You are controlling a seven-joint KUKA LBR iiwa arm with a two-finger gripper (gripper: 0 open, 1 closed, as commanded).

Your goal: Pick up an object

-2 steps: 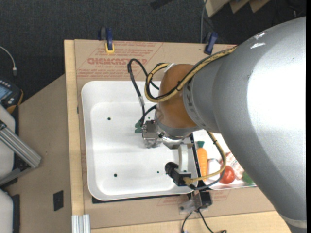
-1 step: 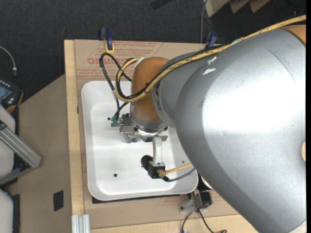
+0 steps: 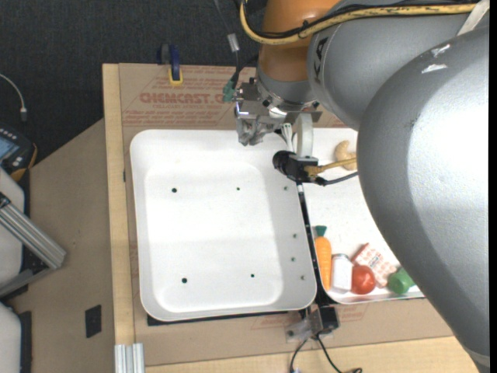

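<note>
The grey arm (image 3: 404, 130) fills the space to the right of the left bin (image 3: 213, 224) and hangs over most of the right bin (image 3: 342, 200). The gripper (image 3: 252, 134) hovers just above the left bin's far rim; whether its jaws are spread or pressed together I cannot tell, and nothing shows between them. Past the left bin's right wall lie a carrot (image 3: 323, 256), a red tomato-like toy (image 3: 363, 279), a green piece (image 3: 401, 283) and a tan piece (image 3: 343, 155).
</note>
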